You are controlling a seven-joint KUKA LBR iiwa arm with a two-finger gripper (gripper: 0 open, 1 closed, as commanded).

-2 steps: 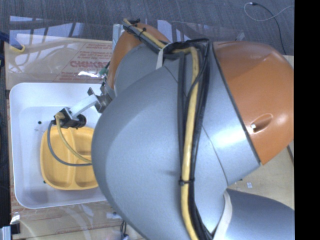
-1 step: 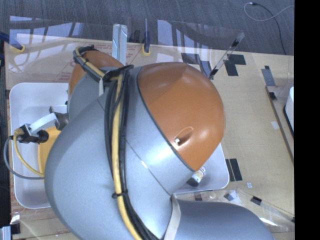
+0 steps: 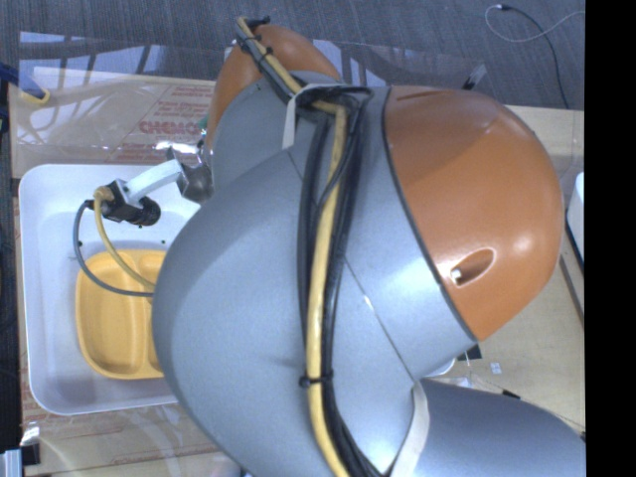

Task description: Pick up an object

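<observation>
Grey arm [image 3: 268,296] casing is filling the foreground, sweeping from the lower right up across the middle of the view, with its orange band [image 3: 467,207] bulging at the right (yellow and black cables are running along the grey shell). Behind it, at the left, a white bin [image 3: 28,266] is holding a shallow yellow dish [image 3: 111,311] with rounded corners. The dish is lying flat toward the bin's lower-left corner, its right part hidden under the arm. Bare white floor is showing above the dish up to the far wall, and a narrow strip is running between the dish and the left wall. Tan bench [image 3: 99,107] is showing beyond the far rim. The gripper [image 3: 196,175] is hanging over the bin's upper right part, apart from the dish and mostly hidden by the wrist. Whether it is open or closed, or has hold of anything, cannot be told.
</observation>
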